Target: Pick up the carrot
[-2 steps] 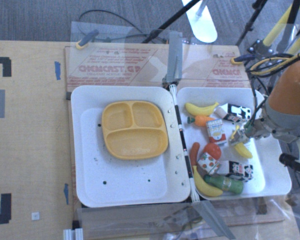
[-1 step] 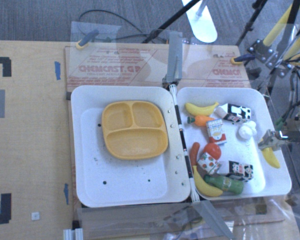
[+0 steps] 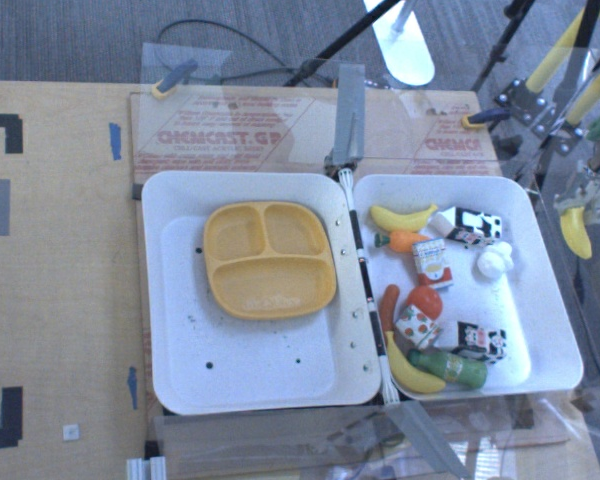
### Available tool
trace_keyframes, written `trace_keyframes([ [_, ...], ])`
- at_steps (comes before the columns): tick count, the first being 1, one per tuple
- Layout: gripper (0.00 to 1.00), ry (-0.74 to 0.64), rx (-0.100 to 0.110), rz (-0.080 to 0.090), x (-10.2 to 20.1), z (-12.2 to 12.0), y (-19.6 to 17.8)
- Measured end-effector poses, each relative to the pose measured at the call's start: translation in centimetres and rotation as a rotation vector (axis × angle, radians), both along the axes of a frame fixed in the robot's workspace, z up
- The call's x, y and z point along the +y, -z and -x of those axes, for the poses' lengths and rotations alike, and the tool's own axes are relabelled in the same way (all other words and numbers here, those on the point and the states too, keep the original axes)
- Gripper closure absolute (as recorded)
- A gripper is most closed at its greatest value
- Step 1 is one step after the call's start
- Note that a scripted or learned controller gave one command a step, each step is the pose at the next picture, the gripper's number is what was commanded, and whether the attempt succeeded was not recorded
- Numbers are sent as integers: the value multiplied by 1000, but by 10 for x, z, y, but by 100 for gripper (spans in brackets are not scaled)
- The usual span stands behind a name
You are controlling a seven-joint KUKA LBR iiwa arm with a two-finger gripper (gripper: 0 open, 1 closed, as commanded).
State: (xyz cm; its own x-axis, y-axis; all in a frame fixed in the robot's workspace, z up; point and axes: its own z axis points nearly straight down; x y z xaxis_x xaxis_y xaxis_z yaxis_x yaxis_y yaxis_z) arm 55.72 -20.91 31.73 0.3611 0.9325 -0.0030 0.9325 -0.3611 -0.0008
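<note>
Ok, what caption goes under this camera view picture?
Yellow divided plate in the left bin; carrot below a banana among toy food in the right bin.

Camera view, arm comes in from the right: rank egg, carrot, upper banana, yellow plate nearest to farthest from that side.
1. White egg, right bin, toward its right wall.
2. Carrot and upper banana, same bin's left part; too close to call.
3. Yellow plate, left bin.

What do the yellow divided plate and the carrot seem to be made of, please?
The yellow divided plate looks like moulded matte plastic: uniform colour, soft rounded rims. The carrot appears to be toy plastic, smooth and evenly orange, though it is too small to be sure.
</note>
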Motion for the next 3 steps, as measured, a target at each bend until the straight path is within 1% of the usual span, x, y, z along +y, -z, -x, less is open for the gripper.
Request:
trace_keyframes([
  [1, 100, 314, 6, -3, -4, -39, 68],
  [2, 100, 772, 1, 1, -2, -63, 91],
  [3, 100, 949, 1, 1, -12, -101, 99],
])
